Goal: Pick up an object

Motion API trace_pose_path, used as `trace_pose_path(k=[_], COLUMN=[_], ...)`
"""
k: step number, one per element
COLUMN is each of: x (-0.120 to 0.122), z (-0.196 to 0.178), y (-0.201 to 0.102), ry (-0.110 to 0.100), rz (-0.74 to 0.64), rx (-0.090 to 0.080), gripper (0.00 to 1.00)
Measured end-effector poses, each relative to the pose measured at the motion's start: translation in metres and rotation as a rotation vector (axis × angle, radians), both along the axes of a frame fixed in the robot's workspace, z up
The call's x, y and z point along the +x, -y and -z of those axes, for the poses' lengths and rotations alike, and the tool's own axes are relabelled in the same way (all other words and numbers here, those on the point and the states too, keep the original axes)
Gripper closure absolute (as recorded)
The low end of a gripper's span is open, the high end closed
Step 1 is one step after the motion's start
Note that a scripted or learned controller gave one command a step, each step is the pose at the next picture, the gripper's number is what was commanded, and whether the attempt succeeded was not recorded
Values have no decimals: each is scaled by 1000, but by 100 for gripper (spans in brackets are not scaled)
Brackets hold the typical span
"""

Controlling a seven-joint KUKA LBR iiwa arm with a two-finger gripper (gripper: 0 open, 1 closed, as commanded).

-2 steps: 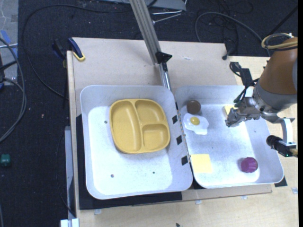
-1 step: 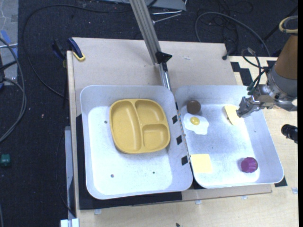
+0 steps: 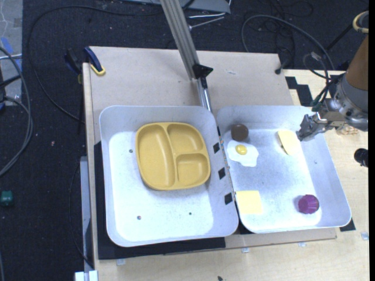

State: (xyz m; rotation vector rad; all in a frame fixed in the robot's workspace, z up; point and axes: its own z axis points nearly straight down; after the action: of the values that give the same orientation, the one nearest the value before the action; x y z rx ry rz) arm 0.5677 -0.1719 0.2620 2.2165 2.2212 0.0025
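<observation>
The right bin (image 3: 328,174) holds a brown round piece (image 3: 239,132), a fried egg (image 3: 242,153), a pale yellow wedge (image 3: 287,141), a yellow square slice (image 3: 249,202) and a purple ball (image 3: 308,204). My gripper (image 3: 307,129) hovers at the bin's right rim, just right of the pale yellow wedge. Nothing shows between its fingers.
The left bin (image 3: 117,215) carries a yellow three-compartment tray (image 3: 173,155). A metal pole (image 3: 183,34) slants down to the gap between the bins. Cables lie on the dark floor around the bench. A blue-and-yellow clamp (image 3: 94,62) sits at the bench's back left corner.
</observation>
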Motion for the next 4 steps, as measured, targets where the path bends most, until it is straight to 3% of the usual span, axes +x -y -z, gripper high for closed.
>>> trace_pose_path(k=[4], x=[-14], z=[8], y=[-201], ry=[-5], rz=[-6], rx=[3], gripper=[100])
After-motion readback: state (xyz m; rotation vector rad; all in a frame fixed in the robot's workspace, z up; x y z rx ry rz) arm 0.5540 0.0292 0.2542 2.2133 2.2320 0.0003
